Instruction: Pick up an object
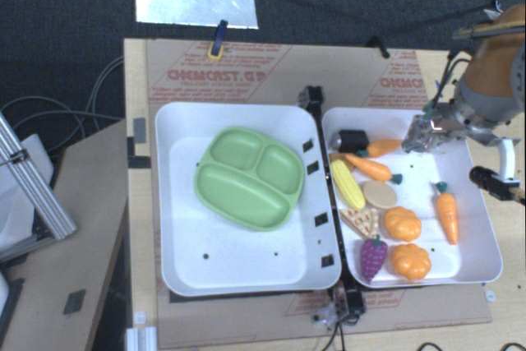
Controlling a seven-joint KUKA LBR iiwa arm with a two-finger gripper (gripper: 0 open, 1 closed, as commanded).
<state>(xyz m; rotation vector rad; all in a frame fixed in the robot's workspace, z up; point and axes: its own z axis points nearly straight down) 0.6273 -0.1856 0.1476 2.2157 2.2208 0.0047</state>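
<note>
Orange carrot [384, 148] lies just beside the gripper [421, 137], probably its target; jaw opening I cannot tell.

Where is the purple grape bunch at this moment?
The grapes lie in the right bin, near its front left corner, just left of a pumpkin and below the cracker.

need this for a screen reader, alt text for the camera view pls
A grey robot arm's gripper hangs over the right white bin of plastic toy food: carrots, corn, purple grapes and orange pumpkins. The left white bin holds a green divided plastic plate.
</note>
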